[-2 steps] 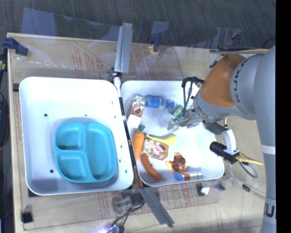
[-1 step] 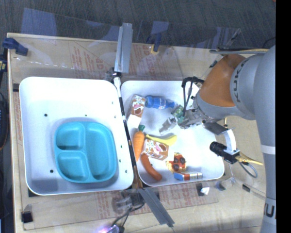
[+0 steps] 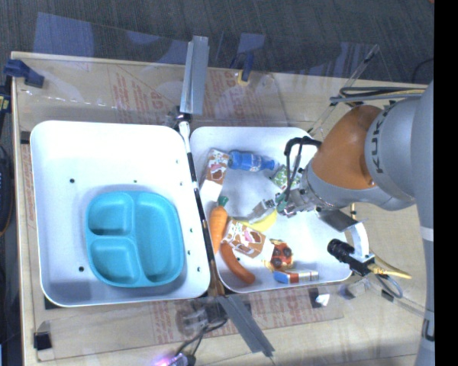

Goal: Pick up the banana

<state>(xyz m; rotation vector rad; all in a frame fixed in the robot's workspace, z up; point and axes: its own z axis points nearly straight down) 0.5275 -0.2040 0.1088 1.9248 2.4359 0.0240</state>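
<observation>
Camera view: tool (image 3: 281, 204) low in right bin (image 3: 330, 139), opening impossible to tell, just at 3 o'clock of banana (image 3: 264, 219), a yellow sliver half under snack packet (image 3: 245, 239). Risk judged: closing on packet or slipping off the curved fruit, given crowding. Also in bin: carrot (image 3: 217, 226), sausage (image 3: 237, 264), bottle (image 3: 251, 161). Left bin (image 3: 53, 158) with blue tray (image 3: 135, 237) at 9 o'clock.
</observation>
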